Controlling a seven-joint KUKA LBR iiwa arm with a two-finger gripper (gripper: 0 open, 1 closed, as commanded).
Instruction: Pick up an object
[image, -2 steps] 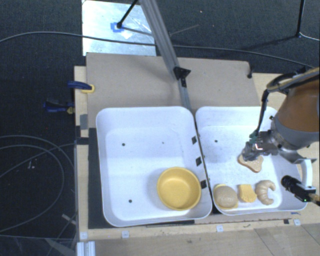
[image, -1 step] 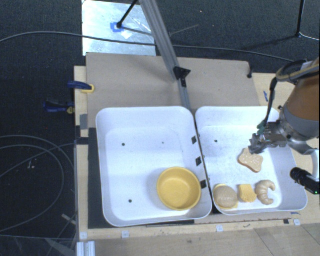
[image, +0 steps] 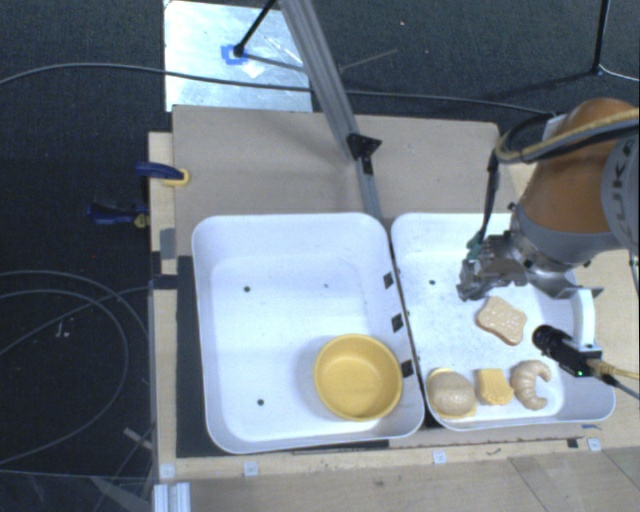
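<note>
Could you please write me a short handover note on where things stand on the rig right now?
Gripper: low over the right bin, in its upper half, beside the toast slice; nothing visibly held.
Right bin, front edge: bread roll, yellow cheese block, croissant in a row.
Left bin: yellow bowl in the front right corner.
Done: no object lifted yet.
Left: close on one item, probably the toast since it is nearest, and lift it.
</note>
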